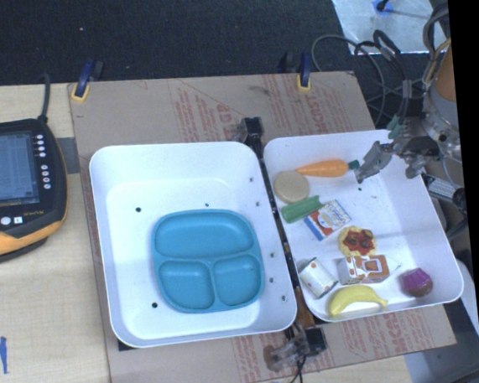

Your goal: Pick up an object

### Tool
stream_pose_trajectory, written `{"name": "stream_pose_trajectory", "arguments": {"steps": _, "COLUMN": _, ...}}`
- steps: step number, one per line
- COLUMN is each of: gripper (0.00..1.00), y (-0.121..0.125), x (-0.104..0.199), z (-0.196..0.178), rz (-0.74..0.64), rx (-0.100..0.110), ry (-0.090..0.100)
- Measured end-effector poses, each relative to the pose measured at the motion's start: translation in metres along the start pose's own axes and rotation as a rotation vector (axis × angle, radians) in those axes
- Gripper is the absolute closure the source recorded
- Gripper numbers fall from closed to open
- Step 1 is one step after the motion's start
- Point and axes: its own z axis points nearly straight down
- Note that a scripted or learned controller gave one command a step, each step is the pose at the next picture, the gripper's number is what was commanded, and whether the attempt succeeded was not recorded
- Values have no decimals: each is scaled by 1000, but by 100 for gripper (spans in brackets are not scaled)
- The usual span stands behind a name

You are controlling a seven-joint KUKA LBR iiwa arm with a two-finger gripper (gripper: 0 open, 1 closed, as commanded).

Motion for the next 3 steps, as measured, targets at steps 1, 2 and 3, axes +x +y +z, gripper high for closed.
{"name": "stream_pose_trajectory", "arguments": {"steps": 1, "gripper": 0, "y": -70, "x": -9, "z": 84, "rz": 0, "rx": 0, "ry": 0}}
{"name": "stream_pose_trajectory", "arguments": {"steps": 2, "gripper": 0, "y": -51, "x": 0, "z": 171, "rz": -1, "rx": -4, "ry": -3}}
{"name": "stream_pose_trajectory", "arguments": {"steps": 3, "gripper": 100, "y": -50, "x": -2, "z": 159, "rz": -5, "rx": -5, "ry": -5}}
